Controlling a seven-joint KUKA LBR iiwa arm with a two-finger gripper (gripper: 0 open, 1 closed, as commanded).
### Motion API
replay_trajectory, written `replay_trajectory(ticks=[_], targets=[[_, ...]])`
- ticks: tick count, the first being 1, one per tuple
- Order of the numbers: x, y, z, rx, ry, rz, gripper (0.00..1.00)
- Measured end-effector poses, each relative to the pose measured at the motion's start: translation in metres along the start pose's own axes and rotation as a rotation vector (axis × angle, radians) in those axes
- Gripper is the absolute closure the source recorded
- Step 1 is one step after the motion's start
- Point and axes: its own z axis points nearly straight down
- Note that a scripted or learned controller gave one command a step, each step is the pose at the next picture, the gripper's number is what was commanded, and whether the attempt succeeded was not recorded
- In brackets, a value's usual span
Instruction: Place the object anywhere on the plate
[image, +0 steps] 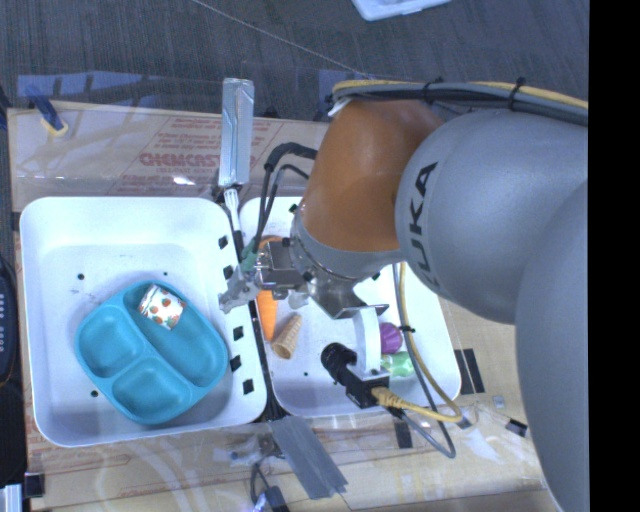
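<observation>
- Cardboard-topped table (120, 150) carries two glossy white bins.
- Left of the divider: blue three-compartment plastic plate (120, 350), a small patterned object (161, 306) already sitting in its top compartment.
- Right of the divider: end effector (262, 285), can't tell its state; carrot (267, 315) and ribbed cone (288, 335) just below.
</observation>
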Motion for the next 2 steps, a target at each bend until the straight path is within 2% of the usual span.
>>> replay_trajectory(ticks=[1, 2], targets=[[-0.020, 0.000, -0.109, -0.003, 0.001, 0.001, 0.00], [-0.091, -0.001, -0.071, 0.008, -0.003, 0.005, 0.00]])
